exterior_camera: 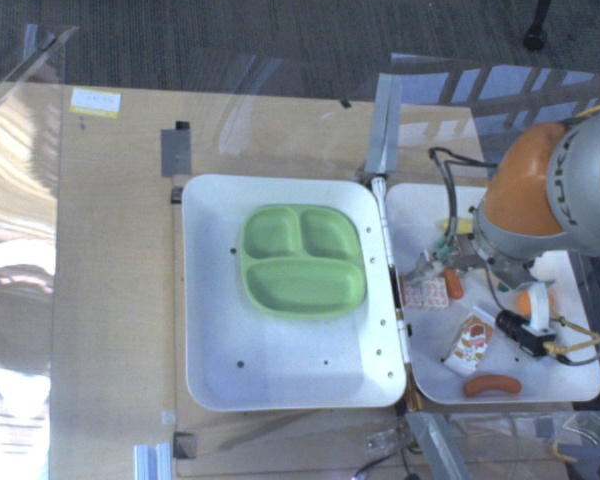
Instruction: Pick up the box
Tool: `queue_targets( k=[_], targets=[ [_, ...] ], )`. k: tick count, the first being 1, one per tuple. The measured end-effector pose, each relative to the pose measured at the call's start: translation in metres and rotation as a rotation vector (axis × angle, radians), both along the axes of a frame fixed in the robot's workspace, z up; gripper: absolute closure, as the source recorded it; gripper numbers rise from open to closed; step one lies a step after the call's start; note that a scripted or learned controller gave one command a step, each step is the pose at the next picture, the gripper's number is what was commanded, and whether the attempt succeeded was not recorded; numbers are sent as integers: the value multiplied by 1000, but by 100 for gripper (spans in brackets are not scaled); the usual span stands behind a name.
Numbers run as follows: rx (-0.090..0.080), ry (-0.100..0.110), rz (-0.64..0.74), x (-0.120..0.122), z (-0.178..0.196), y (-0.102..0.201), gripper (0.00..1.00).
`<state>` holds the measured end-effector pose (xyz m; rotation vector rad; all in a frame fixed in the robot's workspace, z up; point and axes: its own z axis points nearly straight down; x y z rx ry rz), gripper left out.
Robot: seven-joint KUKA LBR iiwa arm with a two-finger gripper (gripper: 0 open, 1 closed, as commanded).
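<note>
- Two white bins sit side by side on the wooden table [110,298], and judging by how things lie the pick looks not yet done: the box [470,342] lies flat on the right bin's floor, nothing around it.
- Arm [555,193]: a bulky grey shell with a glossy orange band, reaching over the right bin [420,203] and covering its upper middle. The pincer [458,253] seems to sit low under the wrist among dark cables (too cluttered to say whether it is wide or narrow, so I cannot tell).
- Left bin [280,368]: shallow, smooth moulded plastic with rounded corners and a few dark specks on its floor.
- Tray [303,260]: matte green, a rounded square split into three compartments, lying flat in the left bin.
- Box: a small printed carton, white with red, tilted on the diagonal in the lower middle of the right bin, near the arm's wrist but apart from it.
- Packet [426,291]: flat, reddish, by the right bin's left wall.
- Sausage [492,385]: a smooth reddish-brown cylinder, just below the box near the front rim.
- What is left, I judge: line up over the box, close on it, lift.
</note>
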<state>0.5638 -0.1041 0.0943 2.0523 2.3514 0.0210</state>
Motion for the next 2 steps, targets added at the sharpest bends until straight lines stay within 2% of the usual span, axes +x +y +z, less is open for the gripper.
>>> queue_targets(
  k=[1, 2],
  targets=[
    [-3, -6, 66, -22, 1, 0, 0],
    [0, 11, 100, 10, -6, 8, 0]
  ],
)
